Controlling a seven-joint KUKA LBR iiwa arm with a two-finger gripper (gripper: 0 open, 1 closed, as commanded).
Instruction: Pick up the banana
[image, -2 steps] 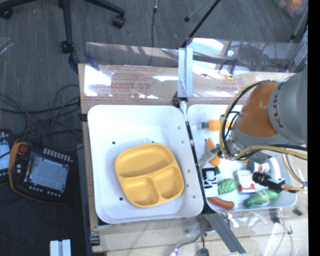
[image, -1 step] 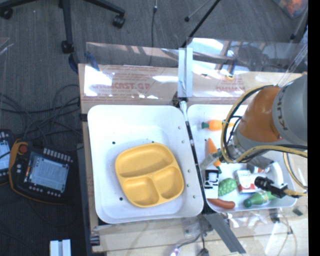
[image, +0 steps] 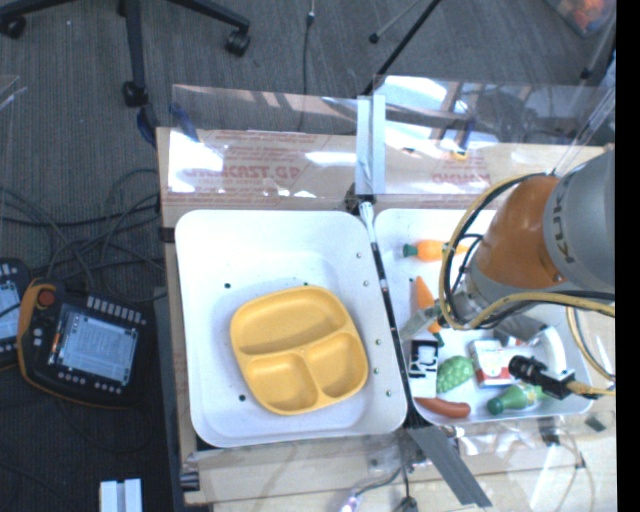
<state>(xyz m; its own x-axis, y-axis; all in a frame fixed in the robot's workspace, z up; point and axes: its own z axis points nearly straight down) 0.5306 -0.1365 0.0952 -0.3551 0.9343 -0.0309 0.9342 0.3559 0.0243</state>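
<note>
- Pincer (image: 429, 350) sits low in the right bin (image: 395, 228), close to its left wall, at the end of the grey arm (image: 585, 225) whose orange band (image: 522, 235) covers the middle of that bin; I cannot tell whether it is wide or narrow, and I see nothing held in it.
- I cannot tell where the banana lies: no item in the open part of the right bin reads to me as one, and the arm covers much of that bin's floor.
- So I cannot speak to the banana's colour or how it lies.
- Around the pincer I see a small carrot (image: 428, 250) near the far wall, an orange wedge (image: 423, 293) just above the pincer, a green leafy piece (image: 455, 373) just beside it, a red sausage (image: 442, 407) at the near edge, a red and white box (image: 489, 362) and a green vegetable (image: 512, 399).
- These crowd the near part of the right bin.
- Left bin (image: 200, 300) holds a yellow divided plate (image: 298, 348) at its centre, with bare white floor all round it.
</note>
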